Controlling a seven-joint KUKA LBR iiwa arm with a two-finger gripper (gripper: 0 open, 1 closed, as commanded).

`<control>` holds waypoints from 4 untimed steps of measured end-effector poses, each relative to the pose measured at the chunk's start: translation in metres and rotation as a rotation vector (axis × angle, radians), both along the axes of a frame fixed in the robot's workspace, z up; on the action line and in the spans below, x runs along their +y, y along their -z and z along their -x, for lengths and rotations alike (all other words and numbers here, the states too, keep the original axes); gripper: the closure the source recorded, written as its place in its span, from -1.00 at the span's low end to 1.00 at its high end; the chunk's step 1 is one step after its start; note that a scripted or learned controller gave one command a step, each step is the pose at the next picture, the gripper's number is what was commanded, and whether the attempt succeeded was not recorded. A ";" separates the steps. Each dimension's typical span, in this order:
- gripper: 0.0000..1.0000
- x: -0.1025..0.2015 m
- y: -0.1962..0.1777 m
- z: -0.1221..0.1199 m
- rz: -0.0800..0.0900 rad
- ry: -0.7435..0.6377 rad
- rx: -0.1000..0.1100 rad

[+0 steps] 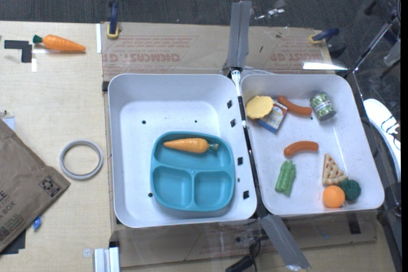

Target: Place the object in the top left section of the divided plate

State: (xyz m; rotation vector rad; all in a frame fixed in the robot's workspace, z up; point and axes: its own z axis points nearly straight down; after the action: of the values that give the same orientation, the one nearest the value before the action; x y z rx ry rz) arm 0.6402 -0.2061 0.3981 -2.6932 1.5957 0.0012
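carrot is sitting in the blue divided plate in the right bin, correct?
Wrong bin. The camera view shows the carrot lying in the top section of the blue divided plate, and that plate sits in the left bin, not the right one.

bench (51,111) light wood | on it: 2 white bins (127,137) side by side, carrot (60,43) far left, tape ring (81,158), cardboard box (22,188) lower left, cardboard sheet (172,48) behind bins
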 end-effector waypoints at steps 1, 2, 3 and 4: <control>1.00 -0.005 0.052 -0.014 0.006 -0.310 0.002; 1.00 -0.003 -0.002 -0.020 0.007 -0.488 -0.002; 1.00 0.015 0.071 0.010 0.007 -0.628 0.000; -1.00 0.015 0.071 0.010 0.006 -0.628 0.000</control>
State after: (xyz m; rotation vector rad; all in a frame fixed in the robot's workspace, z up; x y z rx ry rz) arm 0.6301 -0.1910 0.3270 -3.0602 0.6870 0.0012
